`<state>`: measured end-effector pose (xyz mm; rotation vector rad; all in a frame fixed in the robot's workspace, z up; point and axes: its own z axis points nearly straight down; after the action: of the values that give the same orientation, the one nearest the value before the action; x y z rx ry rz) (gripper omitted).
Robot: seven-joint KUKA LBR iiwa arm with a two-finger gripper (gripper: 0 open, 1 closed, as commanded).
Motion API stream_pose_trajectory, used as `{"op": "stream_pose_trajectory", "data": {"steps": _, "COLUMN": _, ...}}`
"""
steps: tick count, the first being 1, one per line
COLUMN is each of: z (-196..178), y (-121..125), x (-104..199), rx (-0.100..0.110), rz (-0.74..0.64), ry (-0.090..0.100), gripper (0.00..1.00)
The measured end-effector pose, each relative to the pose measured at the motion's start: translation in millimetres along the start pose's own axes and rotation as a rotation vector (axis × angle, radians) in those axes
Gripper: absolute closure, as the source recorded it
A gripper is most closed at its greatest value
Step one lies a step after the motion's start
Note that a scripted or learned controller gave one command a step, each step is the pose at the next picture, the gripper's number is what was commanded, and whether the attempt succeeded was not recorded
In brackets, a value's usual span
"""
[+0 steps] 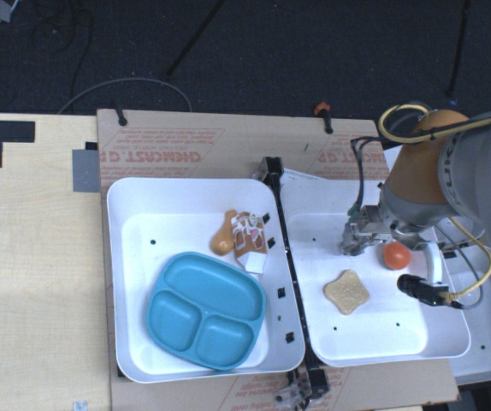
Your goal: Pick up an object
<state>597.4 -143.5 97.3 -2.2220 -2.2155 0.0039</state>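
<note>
Red-orange ball point(396, 255) - small and round - lies on the floor of the right bin point(374, 336), toward the side from which the arm comes in. The end effector point(355, 240) is just beside it, on the view's left, low over the bin floor; nothing shows gripped in it. From this angle I cannot tell whether it is set wide or narrow, nor whether it touches the ball.

A flat tan piece point(346, 291) with a wavy outline, like a cracker or a bit of toast, lies near both, a little nearer the front edge and apart from the ball. The grey arm point(464, 178), with its orange band, leans in over the bin's right side.

The left bin point(134, 229) sits against the right one, the two rims meeting along a dark seam. In it a blue plate point(205, 310) with three compartments lies tilted across the front half. Behind the plate, close to the shared wall, are an orange-brown lump point(222, 241), a brown and white item point(249, 232) touching it, and a small white block point(255, 262) at the plate's rim.

Both bins rest on a cardboard sheet point(194, 144) - printed in red - laid on the pale wooden counter point(32, 272).
</note>
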Motion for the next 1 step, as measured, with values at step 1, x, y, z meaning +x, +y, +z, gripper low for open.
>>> {"op": "stream_pose_trajectory", "data": {"steps": 1, "z": -62.1, "y": 1.0, "x": -1.0, "rx": -0.004, "rz": -0.003, "ry": -0.001, "gripper": 1.00}}
